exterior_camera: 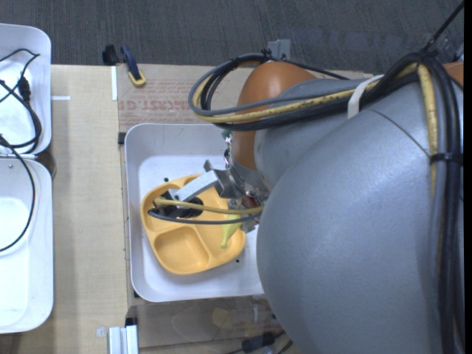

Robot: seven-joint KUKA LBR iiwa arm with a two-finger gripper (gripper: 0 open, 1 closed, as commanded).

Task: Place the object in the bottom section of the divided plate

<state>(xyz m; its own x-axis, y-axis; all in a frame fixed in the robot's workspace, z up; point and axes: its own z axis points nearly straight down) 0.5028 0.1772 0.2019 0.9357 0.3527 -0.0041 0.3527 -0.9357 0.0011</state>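
Yellow-green object [230,233], slim and pointed, shows just below the gripper [237,201], over the right side of the yellow divided plate [181,253].

Biggest by far in our view is the grey arm [354,220], which covers most of the right half, with its orange band [273,87] above the wrist. Under everything lies the pale wooden table [85,198]. A brown sheet [169,94] runs along its far side and carries a line of red print, upside down to us and too faint for us to read.

Two white bins stand on the table. The left bin [37,271] is at the view's left edge, with black cables [22,116] lying in its far part. The right bin [134,220] is partly under the arm. The plate rests in the right bin, its large bottom section toward the near side and two smaller sections behind it.

The gripper hangs over the plate's far right part. We cannot tell whether it is released or clenched, since the arm and wrist hide its tip. The object points down toward the right edge of the bottom section. We cannot tell whether it is gripped or whether it touches the plate.

Smallest, a blue and black clamp [130,63] lies at the table's far edge.
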